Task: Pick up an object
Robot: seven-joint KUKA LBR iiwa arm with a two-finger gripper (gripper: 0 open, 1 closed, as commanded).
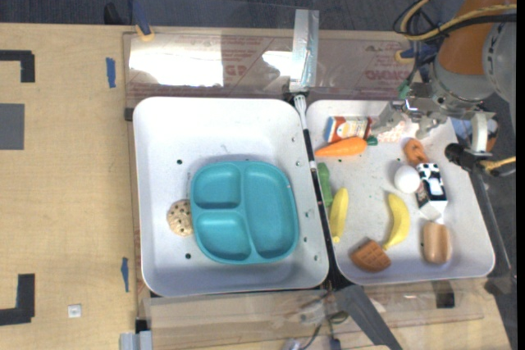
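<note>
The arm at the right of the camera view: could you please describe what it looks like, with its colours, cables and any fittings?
The arm has a rounded grey body with a broad orange band above the wrist. Yellow and black cables loop beside it at the upper right. Below the band sits a metallic silver-grey gripper assembly, with a small black-and-white fitting on the side nearer the bench edge.

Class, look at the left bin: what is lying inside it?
Inside the left bin lies a teal divided tray, its three compartments showing nothing in them. A cookie sits against the tray's left edge. The bin floor under the tray is covered, so unseen.
</note>
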